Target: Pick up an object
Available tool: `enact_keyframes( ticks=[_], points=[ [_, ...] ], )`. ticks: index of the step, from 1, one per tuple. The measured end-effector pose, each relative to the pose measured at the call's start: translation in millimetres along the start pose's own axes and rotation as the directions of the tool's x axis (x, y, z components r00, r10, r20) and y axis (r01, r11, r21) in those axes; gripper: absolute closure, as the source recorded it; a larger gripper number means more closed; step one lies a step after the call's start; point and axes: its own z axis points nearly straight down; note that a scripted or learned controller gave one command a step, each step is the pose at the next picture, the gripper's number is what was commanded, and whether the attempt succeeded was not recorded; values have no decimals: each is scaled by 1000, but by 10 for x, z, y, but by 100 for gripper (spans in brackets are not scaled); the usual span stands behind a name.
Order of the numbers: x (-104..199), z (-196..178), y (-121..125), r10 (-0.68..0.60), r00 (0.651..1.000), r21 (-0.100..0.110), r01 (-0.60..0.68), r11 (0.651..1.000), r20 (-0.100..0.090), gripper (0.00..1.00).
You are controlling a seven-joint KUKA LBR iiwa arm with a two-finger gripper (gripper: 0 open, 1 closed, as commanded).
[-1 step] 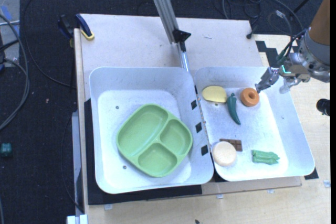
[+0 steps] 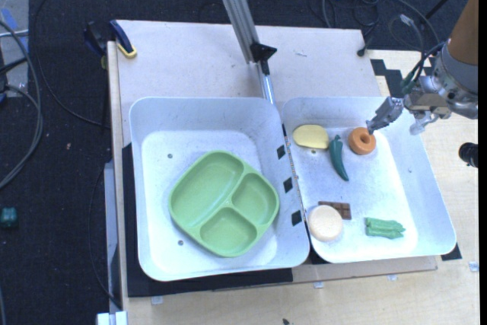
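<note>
Hovering tool (image 2: 378, 122) beside orange ring (image 2: 362, 141) | finger gap unreadable | arm (image 2: 456, 65) cropped at right edge

The arm (image 2: 464, 49) reaches in from the right, wrist bent low, its gripper (image 2: 378, 123) angled down and leftward.

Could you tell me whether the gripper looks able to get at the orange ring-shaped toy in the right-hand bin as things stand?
Probably yes: the gripper hangs just above the orange ring-shaped toy, nothing lies over it, and the dark green pepper-shaped toy sits slightly aside.
</note>
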Motion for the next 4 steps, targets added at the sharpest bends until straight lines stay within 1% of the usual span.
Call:
enact_keyframes(
  ticks=[1,2,3,4],
  points=[
    [100,510,29,-1,1000,2,1,1000,0,0],
    [92,983,-58,3,1000,4,-3,1000,-1,0],
    [144,1415,-76,2,1000,2,-2,1000,-1,0],
    [143,1298,-70,2,1000,-1,-2,1000,0,100]
  ],
)
